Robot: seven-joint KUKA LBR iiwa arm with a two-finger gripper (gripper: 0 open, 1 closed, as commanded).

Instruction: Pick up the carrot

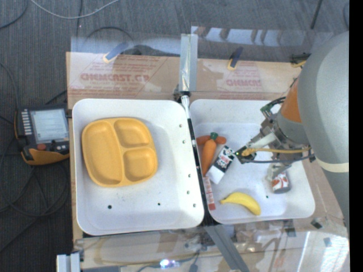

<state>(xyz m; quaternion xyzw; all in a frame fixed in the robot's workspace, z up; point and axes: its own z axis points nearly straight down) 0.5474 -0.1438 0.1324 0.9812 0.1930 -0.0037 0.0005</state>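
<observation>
The orange carrot lies at the left side of the right bin, with its green top toward the back, close to the wall between the bins. My gripper hangs well to the carrot's right, over the bin's right part, just above a small red and white object. The grey arm with its orange band reaches in from the right and hides the bin's far right corner. Nothing touches the carrot apart from its neighbours.
A white, black and red packet leans against the carrot's right side. A small red item sits behind the carrot. A banana lies near the front wall. The left bin holds a yellow divided plate.
</observation>
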